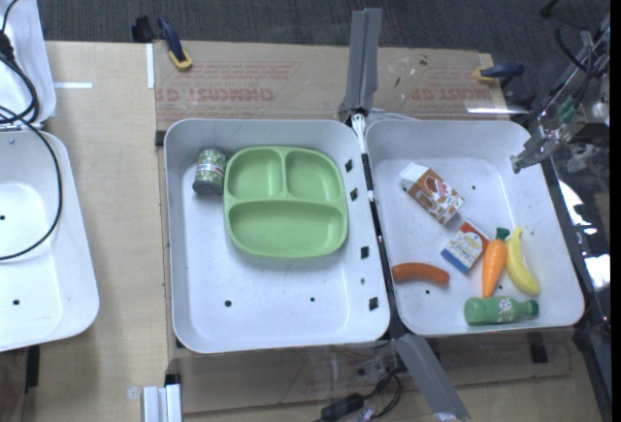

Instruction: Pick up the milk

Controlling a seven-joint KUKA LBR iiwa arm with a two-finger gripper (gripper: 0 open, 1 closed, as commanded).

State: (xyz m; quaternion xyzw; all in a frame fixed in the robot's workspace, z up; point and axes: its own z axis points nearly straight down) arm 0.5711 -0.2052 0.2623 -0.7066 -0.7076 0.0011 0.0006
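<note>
Gripper (532, 154) low at far right, arm above, tilted.

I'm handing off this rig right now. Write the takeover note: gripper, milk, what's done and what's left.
Gripper: over the right bin's far right rim, holding nothing.
Milk carton: lying on its side in the right bin's upper left part, untouched. Nearby: small blue box, sausage, carrot, banana, green bottle.
Done: nothing.
Left: reach the milk, grasp, lift.
</note>
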